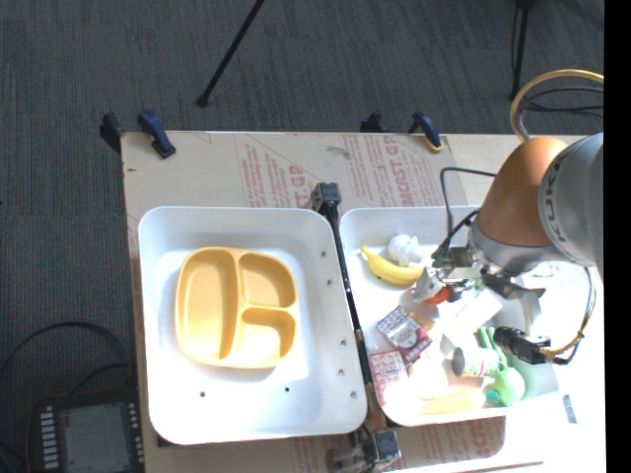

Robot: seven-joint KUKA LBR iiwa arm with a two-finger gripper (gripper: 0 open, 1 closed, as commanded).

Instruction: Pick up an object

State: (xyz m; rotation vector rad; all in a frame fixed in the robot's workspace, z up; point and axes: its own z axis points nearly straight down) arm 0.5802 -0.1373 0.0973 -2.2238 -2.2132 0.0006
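The arm reaches down into the right bin (367, 227), its gripper (446, 286) low among the clutter near the bin's middle; whether it is clenched or released, I cannot tell. A banana (388, 268) lies by the far left corner. Next comes a clean lift. The left bin (158, 227) holds a yellow tray (237, 306); grey carpet surrounds the bench

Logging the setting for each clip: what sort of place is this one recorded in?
Probably a robotics lab test cell, not a home or shop. A board bench is held by clamps and bears two white bins; tripod legs stand on grey carpet, and a control pendant lies on the floor.
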